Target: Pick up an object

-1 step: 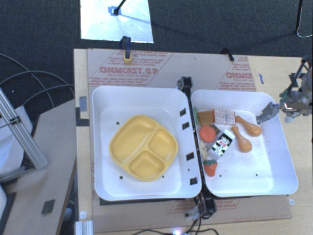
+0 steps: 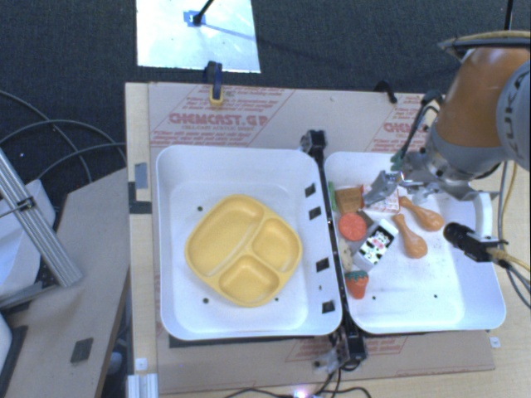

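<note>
My gripper (image 2: 383, 189) hangs low over the back left part of the right bin (image 2: 465, 305), at the end of the grey and orange arm (image 2: 485, 98). Right below it lies a small white and pink item (image 2: 383, 206), partly covered. A brown bread slice (image 2: 349, 198) sits just to its left. Two tan drumstick toys (image 2: 421, 215) (image 2: 411, 240) lie to its right and front. A red disc (image 2: 353, 226), a black and white box (image 2: 375, 246) and a red and green fruit toy (image 2: 357, 284) lie along the bin's left side.
The left bin (image 2: 178, 305) holds a yellow divided tray (image 2: 242, 249). A black divider with clips (image 2: 328, 247) runs between the bins. A black fitting with a cable (image 2: 469, 243) sticks in over the right bin's right side. Bare floor shows at the right bin's front (image 2: 423, 297).
</note>
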### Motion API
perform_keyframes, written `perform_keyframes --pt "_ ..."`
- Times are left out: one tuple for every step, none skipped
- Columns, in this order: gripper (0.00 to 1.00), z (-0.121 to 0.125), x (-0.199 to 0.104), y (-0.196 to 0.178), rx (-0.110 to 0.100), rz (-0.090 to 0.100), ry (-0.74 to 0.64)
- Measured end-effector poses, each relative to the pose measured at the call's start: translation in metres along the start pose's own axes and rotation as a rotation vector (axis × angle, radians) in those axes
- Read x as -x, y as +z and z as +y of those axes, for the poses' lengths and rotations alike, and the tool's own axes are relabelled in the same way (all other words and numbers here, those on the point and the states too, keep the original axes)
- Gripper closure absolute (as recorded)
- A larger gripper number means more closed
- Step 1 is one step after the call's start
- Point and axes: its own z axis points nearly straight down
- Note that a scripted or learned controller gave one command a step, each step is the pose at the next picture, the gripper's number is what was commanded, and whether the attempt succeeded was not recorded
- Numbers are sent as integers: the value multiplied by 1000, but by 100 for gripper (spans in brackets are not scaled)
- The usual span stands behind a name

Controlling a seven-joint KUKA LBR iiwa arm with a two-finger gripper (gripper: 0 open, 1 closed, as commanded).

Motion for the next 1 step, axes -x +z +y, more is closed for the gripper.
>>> perform_keyframes --pt "0 64 -61 32 3 -2 3"
